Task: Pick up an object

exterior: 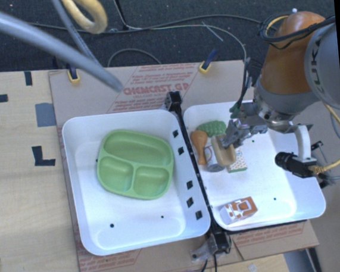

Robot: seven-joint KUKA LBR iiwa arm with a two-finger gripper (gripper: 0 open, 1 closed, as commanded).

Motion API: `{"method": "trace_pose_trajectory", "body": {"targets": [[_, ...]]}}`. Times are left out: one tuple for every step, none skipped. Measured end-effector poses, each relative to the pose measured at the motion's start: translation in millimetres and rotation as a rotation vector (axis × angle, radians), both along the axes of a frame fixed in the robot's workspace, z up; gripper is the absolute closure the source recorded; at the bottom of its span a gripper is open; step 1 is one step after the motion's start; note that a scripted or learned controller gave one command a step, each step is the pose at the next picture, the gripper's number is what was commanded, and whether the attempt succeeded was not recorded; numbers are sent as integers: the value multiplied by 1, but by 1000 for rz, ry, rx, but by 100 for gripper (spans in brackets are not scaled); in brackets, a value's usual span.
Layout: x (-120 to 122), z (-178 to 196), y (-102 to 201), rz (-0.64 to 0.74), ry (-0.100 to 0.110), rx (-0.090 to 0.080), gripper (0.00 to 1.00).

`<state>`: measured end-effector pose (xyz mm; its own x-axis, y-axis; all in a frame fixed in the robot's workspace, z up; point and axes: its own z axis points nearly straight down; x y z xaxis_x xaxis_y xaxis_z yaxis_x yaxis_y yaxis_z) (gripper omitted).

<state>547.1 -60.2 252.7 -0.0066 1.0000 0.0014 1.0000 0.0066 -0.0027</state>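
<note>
Since the job is only to lift some object, we read the bench from the left. In the left bin (78, 171), a shallow white tub with smooth walls, a green divided plate (135, 163) lies flat; it looks like matte moulded plastic with rounded corners, and nothing is near it. A black divider (187, 160) separates the bins. In the right bin (302, 206) a small heap crowds the left wall: an orange carrot-shaped toy (201, 144), a bumpy green piece (212, 128), and a tan block (224, 153) over a pale card. The gripper (233, 137) sits right over that heap, probably aiming there, but we cannot tell its state. An orange-and-white packet (239, 209) lies apart nearer the front.
</note>
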Motion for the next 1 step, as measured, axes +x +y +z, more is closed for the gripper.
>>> {"method": "trace_pose_trajectory", "body": {"targets": [[14,-15,48,-1,1,-1,100]]}}
